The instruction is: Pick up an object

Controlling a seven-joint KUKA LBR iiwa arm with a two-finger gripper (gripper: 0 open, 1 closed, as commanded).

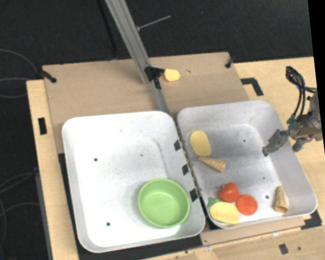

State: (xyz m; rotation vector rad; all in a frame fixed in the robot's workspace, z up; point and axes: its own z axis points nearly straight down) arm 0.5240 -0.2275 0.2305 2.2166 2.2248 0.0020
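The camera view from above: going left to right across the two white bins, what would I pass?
Green bowl → yellow oval piece → red tomato → orange-red ball → cone by the right rim → gripper.

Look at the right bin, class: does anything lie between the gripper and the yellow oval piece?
Nothing visible does. The gripper is at the right bin's right side, and bare white floor runs from it to the yellow oval piece. The nearby cone lies just below that line.
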